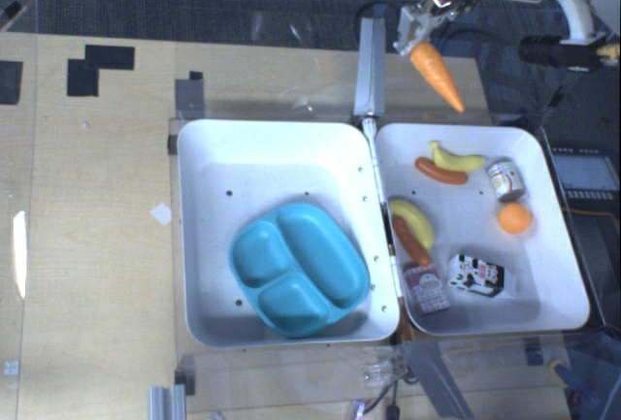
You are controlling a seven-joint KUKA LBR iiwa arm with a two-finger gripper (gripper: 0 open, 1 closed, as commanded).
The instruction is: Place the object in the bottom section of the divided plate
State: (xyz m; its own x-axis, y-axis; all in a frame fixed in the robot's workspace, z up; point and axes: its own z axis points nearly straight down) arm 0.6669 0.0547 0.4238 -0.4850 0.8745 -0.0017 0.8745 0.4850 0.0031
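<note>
The claw [419,32] sits at one o'clock in the view, above the far edge of the bench [87,243] and beyond the bins, clenched on the thick end of an orange carrot [437,75]. The carrot hangs tilted, its tip pointing toward five o'clock, off the bench surface and just outside the far rim of the right bin [558,243]. The arm above the claw is cut off by the top edge of the picture, and the fingers themselves are partly lost among cables and metal parts.

The blue divided plate [299,268] lies in the left bin [209,214], toward that bin's six o'clock side, with all three of its sections bare.

The right bin holds a yellow banana [456,157] touching a red sausage [441,172] at twelve o'clock, a small can [504,180] and an orange ball [515,218] at two to three o'clock, and a black-and-white carton [476,274] at five o'clock. Along the bin's nine o'clock wall a second banana [412,217] lies over a brownish sausage-like piece [411,244], with a small packet [427,292] below them whose print is too small to read.
</note>
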